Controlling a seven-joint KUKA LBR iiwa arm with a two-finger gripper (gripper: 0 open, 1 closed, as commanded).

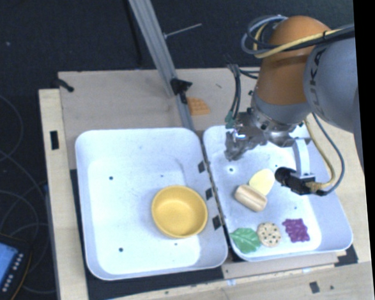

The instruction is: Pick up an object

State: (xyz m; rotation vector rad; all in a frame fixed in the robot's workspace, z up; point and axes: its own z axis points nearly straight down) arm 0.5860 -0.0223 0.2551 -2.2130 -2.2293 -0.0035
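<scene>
The tool (237,144) hung over the right bin's (327,229) far left corner; I could not tell how it was set. Nearest it, toward the bin's middle, lay a tan bread roll (250,197), a short cylinder with its long axis running from far-left to near-right, touching a pale yellow wedge (262,180). The grey arm (323,79), with its orange band (289,59), reached in from the bench's (59,187) right edge, wrist bent downward.

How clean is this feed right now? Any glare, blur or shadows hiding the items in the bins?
Camera view: even, soft light, mildly soft focus overall; the shallow white right bin looks bright but not blown out; the yellow round bowl casts faint shadow; the tool is dark and blurred, its detail unreadable.
</scene>
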